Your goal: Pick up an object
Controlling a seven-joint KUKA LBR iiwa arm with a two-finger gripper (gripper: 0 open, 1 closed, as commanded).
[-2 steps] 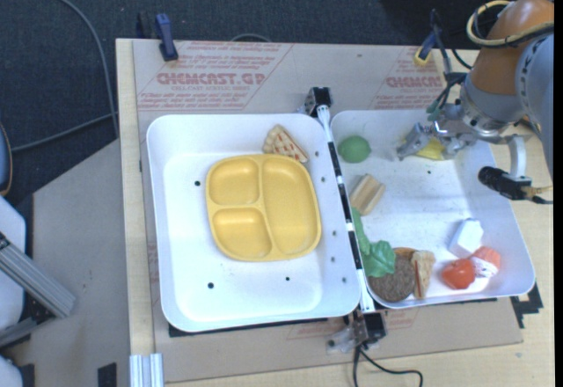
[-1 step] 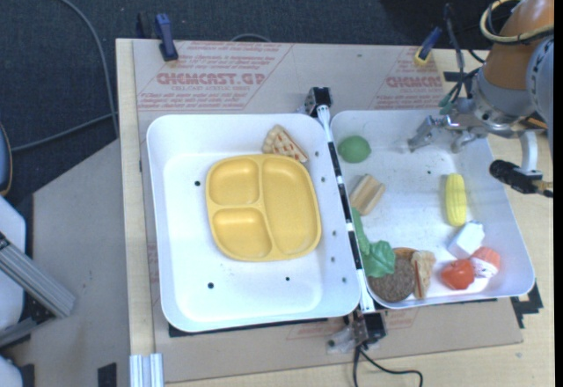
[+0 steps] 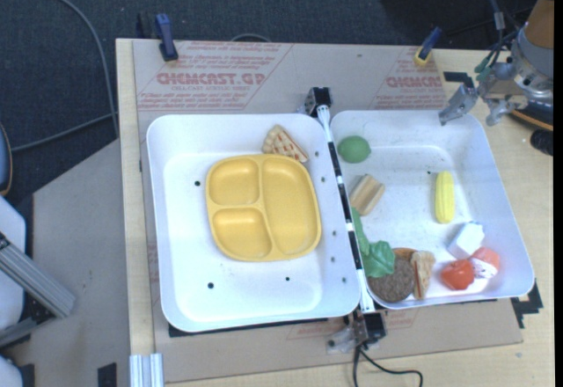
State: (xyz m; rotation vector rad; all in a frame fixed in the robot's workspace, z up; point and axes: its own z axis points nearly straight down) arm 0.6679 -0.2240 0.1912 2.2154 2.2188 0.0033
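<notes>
End effector [image 3: 476, 102] sat over right bin's [image 3: 501, 174] far rim, fingers spread open, nothing held. Best bet imo: drop straight over corn cob [image 3: 444, 197], close across narrow width. Corn lay alone mid-bin, toward camera from end effector, apart from crowded toy pile [image 3: 471, 258].

Two white bins [image 3: 176, 288], one yellow plate [image 3: 262, 206].
</notes>
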